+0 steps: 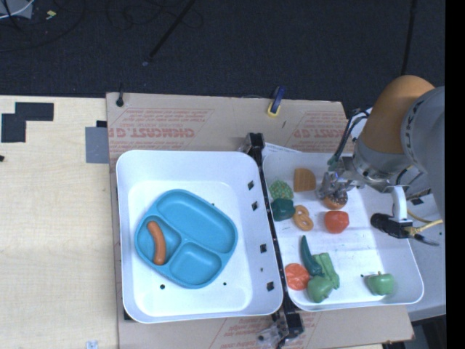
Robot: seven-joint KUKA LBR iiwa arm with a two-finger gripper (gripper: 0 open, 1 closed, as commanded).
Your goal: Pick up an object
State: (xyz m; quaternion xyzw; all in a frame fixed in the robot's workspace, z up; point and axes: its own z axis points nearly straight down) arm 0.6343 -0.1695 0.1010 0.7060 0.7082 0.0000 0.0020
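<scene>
The grey arm's two-finger gripper (334,189) hangs low over a small orange-red toy (335,200) in the right white bin (407,267); finger opening unclear, nothing visibly lifted yet.

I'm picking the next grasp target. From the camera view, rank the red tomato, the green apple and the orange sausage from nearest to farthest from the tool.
1. Red tomato: just below the tool, right bin.
2. Green apple: right bin's lower right corner.
3. Orange sausage: on the blue tray, left bin.
</scene>
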